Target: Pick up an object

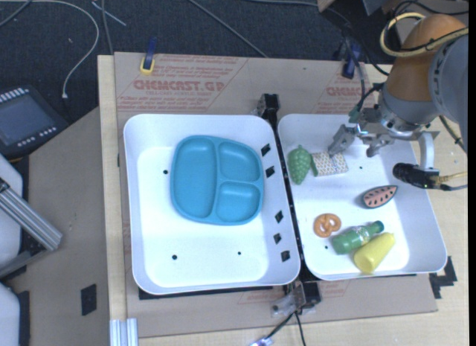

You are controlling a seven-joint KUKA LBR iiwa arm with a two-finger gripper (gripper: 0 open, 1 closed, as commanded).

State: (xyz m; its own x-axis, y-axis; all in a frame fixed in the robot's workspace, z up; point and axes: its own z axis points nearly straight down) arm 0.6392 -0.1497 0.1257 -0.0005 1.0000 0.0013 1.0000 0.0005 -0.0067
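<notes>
**While the gripper hangs open, nothing is picked yet**

Though the arm (420, 69) has reached over the right bin (428, 251), no object sits between its fingers, so the task looks barely begun. The gripper (361, 140) hovers at the upper part of that bin with its two fingers spread apart, one toward the left and one toward the right, and bare white floor shows between them.

Everything that could be picked lies loose in the right bin. A small speckled sponge (329, 164) rests just below and left of the gripper, the nearest thing to it but apart from the fingers. A green strawberry-shaped toy (299, 164) lies beside the sponge, against the bin's left wall. Farther down sit a watermelon slice (379, 196), a little pretzel (326, 225), a green bottle (355, 238) and a yellow piece (374, 253) touching the bottle.

The left bin (149, 210) carries a blue divided tray (217, 179).

By my reading, the whole of the grasp is left: choosing a target, lowering onto it, closing, and lifting clear. The sponge seems the likeliest choice, given how close it is.
</notes>
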